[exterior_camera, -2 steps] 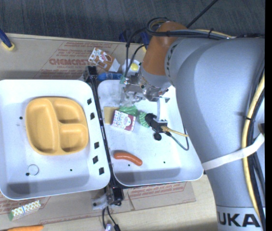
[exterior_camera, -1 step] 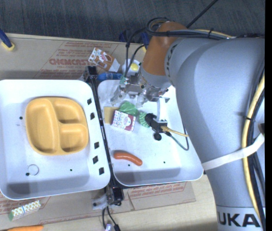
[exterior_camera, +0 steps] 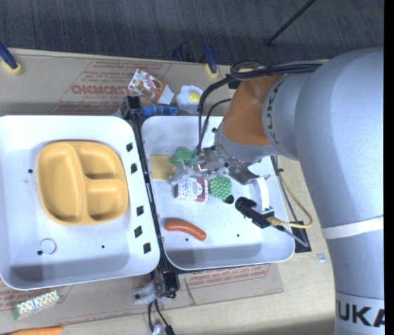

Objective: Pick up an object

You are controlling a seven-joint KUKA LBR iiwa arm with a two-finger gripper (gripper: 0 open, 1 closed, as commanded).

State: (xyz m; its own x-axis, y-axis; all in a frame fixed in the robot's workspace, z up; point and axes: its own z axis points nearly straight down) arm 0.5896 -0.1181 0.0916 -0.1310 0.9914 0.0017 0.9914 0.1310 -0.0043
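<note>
gripper (exterior_camera: 202,165) low in right bin (exterior_camera: 183,257), over cluster — pouch (exterior_camera: 191,189), green bit (exterior_camera: 220,186), yellow slab (exterior_camera: 159,166). grasp step prob. under way; can't tell how wide it's open or if anything's held. next: close on pouch, lift straight — sausage (exterior_camera: 185,229) apart, nearer front.

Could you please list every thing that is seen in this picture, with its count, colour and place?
left bin: 1, white, left half of the bench
right bin: 1, white, right half of the bench
divided tray: 1, yellow, in the left bin
sausage: 1, orange-red, near the front of the right bin
packet: 1, red and white, middle of the right bin
green items: 2, one beside the packet, one further back
yellow flat piece: 1, left side of the right bin
small box: 1, white and brown, on the cardboard behind the bins
clamps: 2, blue, back edge of the bench
arm: 1, grey with orange band, over the right bin
gripper: 1, dark, above the packet
</note>
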